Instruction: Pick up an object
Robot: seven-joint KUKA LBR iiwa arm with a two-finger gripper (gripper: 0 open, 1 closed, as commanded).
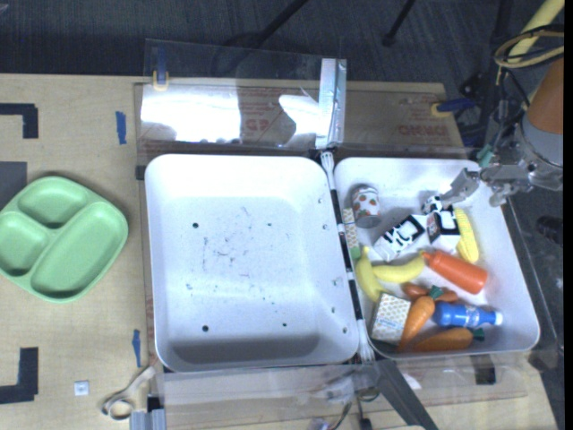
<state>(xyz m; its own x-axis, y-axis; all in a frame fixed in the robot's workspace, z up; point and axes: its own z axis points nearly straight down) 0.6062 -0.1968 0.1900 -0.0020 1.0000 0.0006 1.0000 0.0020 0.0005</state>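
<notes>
A grey arm's claw hangs over the back right corner of the right-hand shallow white bin, reaching in from the right edge; whether its tips are spread or closed cannot be told from this slanted overhead angle, and nothing shows between them. Beneath and just beside it lies the heap it may draw from, crowded against the bin's left wall and front: a yellow plastic banana, an orange bottle with a white cap, a blue bottle, an orange toy carrot, a black-and-white patterned packet and a small round brown-and-white figure set a little apart near the back. The items overlap and touch, so a clean grip on one looks hard; the packet and the yellow piece nearest the claw seem the likeliest targets. The left-hand white bin stands alongside, ready to receive. A green divided plastic plate rests on the wooden worktop, well apart from both bins.
</notes>
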